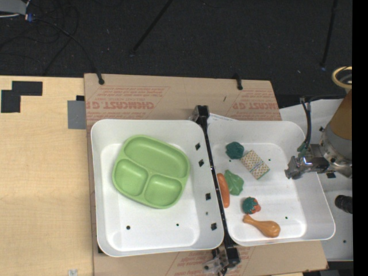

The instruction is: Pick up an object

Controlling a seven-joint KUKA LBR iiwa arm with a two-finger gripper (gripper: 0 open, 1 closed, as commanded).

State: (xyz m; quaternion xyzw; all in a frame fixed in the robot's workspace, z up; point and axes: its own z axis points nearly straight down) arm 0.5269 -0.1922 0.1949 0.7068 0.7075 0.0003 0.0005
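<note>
Where the right bin (290,223) holds toys, speckled block (255,164) lying tilted, end effector (294,169) nearby, grip state unclear

— How does my bench read from above?
— Evenly and softly lit; the two white bins (253,237) are bright without burning out, and the green plate (151,171) casts only a faint shadow at its lower edge.
— And the top of the frame?
— Dark, cables barely traceable. My gripper (299,167) at right is soft, slightly smeared. Grain throughout; edges show no marked bending.
</note>
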